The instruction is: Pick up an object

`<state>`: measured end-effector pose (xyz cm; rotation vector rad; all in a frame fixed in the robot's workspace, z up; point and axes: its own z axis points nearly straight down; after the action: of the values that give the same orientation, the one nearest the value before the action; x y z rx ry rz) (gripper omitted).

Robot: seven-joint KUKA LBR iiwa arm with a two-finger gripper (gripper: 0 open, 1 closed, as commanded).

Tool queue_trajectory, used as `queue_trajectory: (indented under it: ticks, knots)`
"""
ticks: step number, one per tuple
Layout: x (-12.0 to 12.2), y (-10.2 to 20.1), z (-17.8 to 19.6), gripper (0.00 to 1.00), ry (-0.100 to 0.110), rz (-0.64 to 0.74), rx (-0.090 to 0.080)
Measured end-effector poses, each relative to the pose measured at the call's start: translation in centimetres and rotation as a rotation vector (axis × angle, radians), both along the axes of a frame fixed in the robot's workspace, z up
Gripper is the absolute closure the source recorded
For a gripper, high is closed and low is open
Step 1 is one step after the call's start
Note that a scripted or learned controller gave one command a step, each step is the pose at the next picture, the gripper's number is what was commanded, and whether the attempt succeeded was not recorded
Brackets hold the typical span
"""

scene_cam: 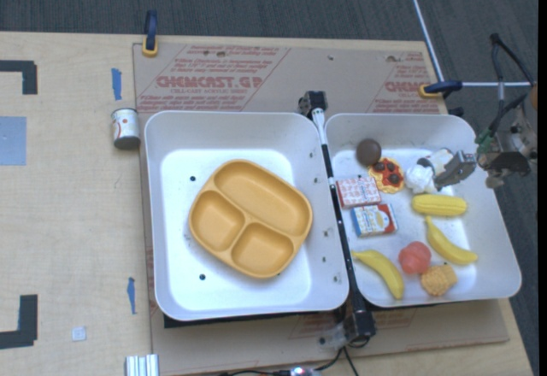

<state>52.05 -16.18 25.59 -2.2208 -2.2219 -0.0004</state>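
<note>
You had the gripper (pixel 455 171) reaching in over the right bin (pixel 500 233) from its far right side, right beside a small white object (pixel 421 176) and above the corn cob (pixel 439 205) — whether its jaws were released or clenched, you couldn't tell. The left bin (pixel 167 195) held a yellow divided plate (pixel 249 218)

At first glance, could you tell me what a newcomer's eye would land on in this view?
The orange divided plate stands out first, lying alone in the left bin. Next comes the clutter of toy food in the right bin: bananas, corn, a tomato and small cartons. The gripper reaches in from the right, over that bin's upper right part near a white object.
</note>
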Motion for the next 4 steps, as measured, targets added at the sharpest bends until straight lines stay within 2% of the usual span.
queue_trajectory:
  ticks: [1, 2, 3, 4]
  knots:
    - [1.3, 2.2, -14.4, 0.0, 0.0, -0.001, 0.0]
    - [0.3, 5.7, -16.6, 0.0, -0.012, -0.002, -0.004]
    - [0.5, 5.9, -15.5, 1.0, -0.017, -0.002, 0.0]
    - [-2.9, 4.4, -9.1, 1.0, -0.002, -0.001, -0.001]
